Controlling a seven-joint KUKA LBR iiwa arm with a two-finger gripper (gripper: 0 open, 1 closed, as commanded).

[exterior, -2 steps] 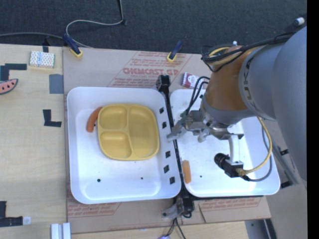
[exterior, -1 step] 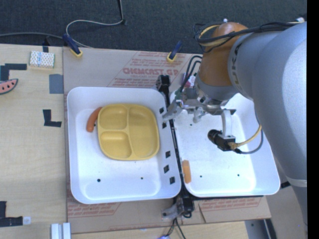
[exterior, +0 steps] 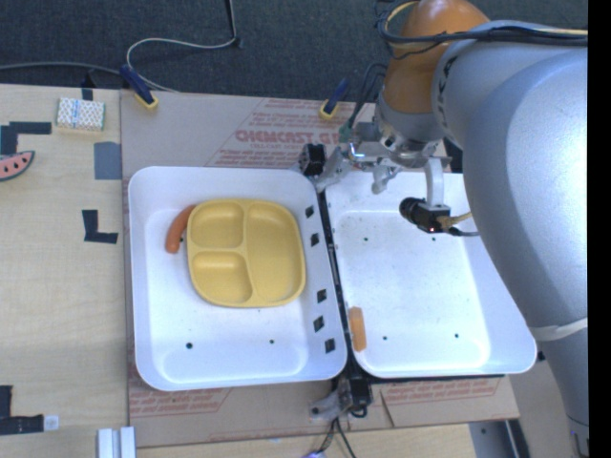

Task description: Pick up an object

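Note:
A yellow divided plate [exterior: 246, 252] lies in the left bin [exterior: 158, 351]. An orange sausage-shaped piece [exterior: 176, 230] rests against the plate's left rim. A second small orange piece [exterior: 357, 328] lies in the right bin [exterior: 458, 351], against its left wall near the front. My gripper [exterior: 374, 172] hangs low over the right bin's far left corner, under the orange wrist band [exterior: 425, 36]. It is well away from both orange pieces and from the plate. I see nothing held in it.
The big grey arm [exterior: 535, 160] covers the right bin's right side. A dark fitting with a cable [exterior: 427, 214] hangs beside the gripper. Black clips [exterior: 321, 297] line the divide between bins. Cables, a blue clamp [exterior: 139, 86] and tape marks lie on the bench beyond.

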